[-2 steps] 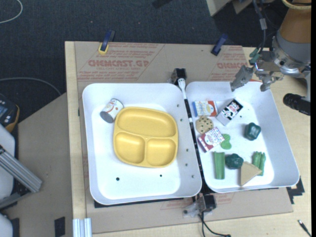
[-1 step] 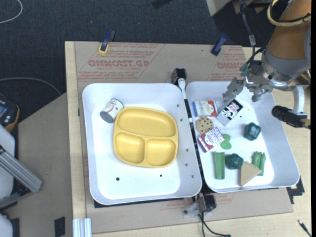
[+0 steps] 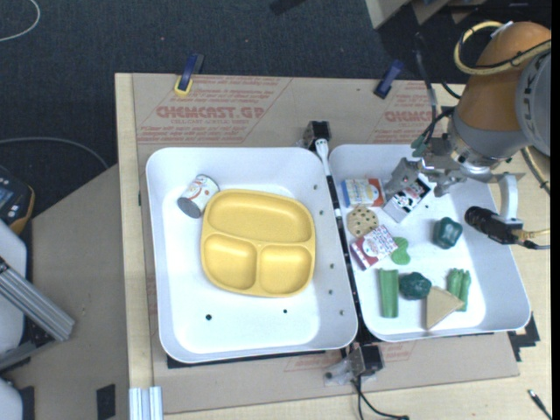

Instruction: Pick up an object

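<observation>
My gripper [image 3: 408, 187] hangs low over the upper middle of the right bin [image 3: 507, 313], just right of a white, red and blue packet [image 3: 357, 191]. Its black-and-white tip sits above a round cookie [image 3: 360, 220] and a red-and-white packet [image 3: 374, 245]. Further down lie a small light green piece [image 3: 400, 254], a green stick [image 3: 388, 292], a dark green lump [image 3: 415, 285], a tan wedge [image 3: 442, 306] and a ridged green piece [image 3: 458, 287]. A dark green cup [image 3: 448, 233] stands to the gripper's lower right.
The left bin [image 3: 166, 261] holds a yellow divided plate [image 3: 259, 241] and a small tipped can [image 3: 198, 194] at its upper left. A black fitting [image 3: 495, 224] on the arm juts over the right bin's right side. Clamps [image 3: 185, 75] hold the board's back edge.
</observation>
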